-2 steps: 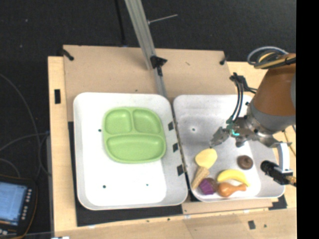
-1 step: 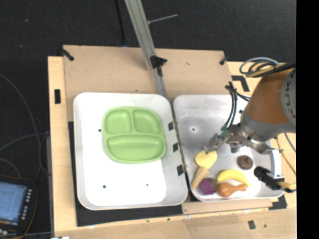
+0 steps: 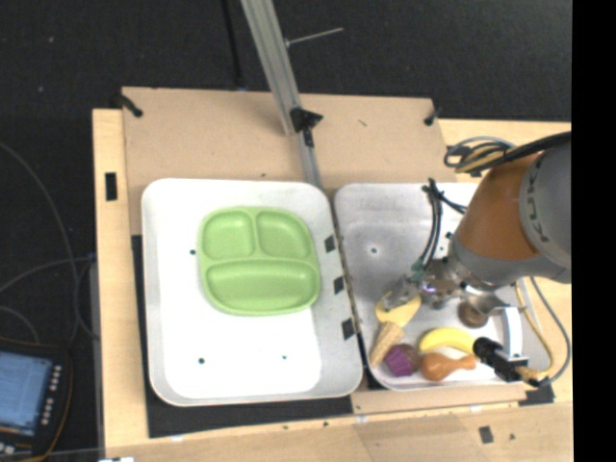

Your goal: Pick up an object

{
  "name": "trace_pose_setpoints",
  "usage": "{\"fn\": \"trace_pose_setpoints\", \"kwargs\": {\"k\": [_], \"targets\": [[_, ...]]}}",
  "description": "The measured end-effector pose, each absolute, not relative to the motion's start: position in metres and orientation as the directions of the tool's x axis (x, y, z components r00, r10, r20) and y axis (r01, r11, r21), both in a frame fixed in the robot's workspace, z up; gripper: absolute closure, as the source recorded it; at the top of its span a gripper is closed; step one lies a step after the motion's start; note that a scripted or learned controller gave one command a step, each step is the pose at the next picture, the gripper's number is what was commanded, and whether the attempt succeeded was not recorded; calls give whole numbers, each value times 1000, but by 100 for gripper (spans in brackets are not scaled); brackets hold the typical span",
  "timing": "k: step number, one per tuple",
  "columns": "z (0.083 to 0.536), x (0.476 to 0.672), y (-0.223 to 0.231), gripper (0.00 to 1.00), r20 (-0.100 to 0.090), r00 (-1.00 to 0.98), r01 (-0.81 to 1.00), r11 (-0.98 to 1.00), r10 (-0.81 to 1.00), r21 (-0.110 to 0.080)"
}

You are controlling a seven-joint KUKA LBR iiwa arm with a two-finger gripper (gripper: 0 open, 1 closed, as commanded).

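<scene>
You have two white bins on the table [image 3: 241, 142]: the left bin [image 3: 173, 354] holds one green plate [image 3: 259, 261], and the right bin [image 3: 375, 219] holds the toys. Count four there: a cone [image 3: 386, 338], a purple ball [image 3: 400, 359], a banana [image 3: 454, 339] and a drumstick [image 3: 446, 363]. They sit bunched near the front edge, the ball just beside the cone, the drumstick just in front of the banana.

The plate is smooth, rounded at the corners and split into three compartments, two small at the back and one long at the front. The cone is tan and ribbed, with a pale yellow top. The banana is glossy yellow and curved, the drumstick orange-brown.

The gripper [image 3: 423, 292] hangs low over the right bin, just above the cone's top; you cannot tell its state from here.

The table is bare tan board. The floor [image 3: 96, 37] is dark carpet, and a metal pole [image 3: 274, 61] slants up behind the bins.
</scene>
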State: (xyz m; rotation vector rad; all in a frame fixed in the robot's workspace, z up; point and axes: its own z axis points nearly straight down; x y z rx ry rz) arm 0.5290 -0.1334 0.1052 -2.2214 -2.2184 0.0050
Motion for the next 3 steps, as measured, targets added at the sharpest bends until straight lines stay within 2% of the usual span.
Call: {"fn": "trace_pose_setpoints", "kwargs": {"k": [1,2,3], "targets": [[120,532,-135,100,-1,8,1000,-8,1000,5],[165,534,-130,100,-2,-3,1000,3,1000,6],[229,540,-131,100,-3,-4,1000,4,1000,9]]}}
